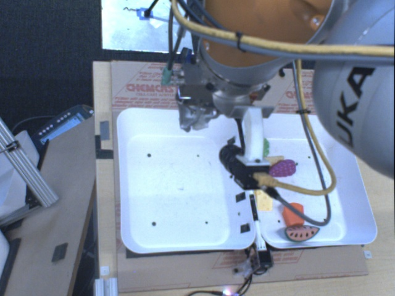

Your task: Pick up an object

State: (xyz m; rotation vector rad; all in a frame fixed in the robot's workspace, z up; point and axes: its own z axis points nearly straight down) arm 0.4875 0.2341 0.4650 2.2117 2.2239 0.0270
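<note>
Your gripper (196,122) hangs over the left shallow white bin (154,184), nr its back right corner; can't tell if it's open or closed. Purple plastic grape bunch (282,168), orange chunk (293,213) & watermelon slice (302,232) lie in the right white bin (352,202). Risk: drop here, you'll prob. grab nothing.

- One fixed camera sits above the counter (103,190), looking down at a slant on the left bin (179,190) and right bin (345,196).
- It is close: the arm (358,103) looms large at upper right.
</note>
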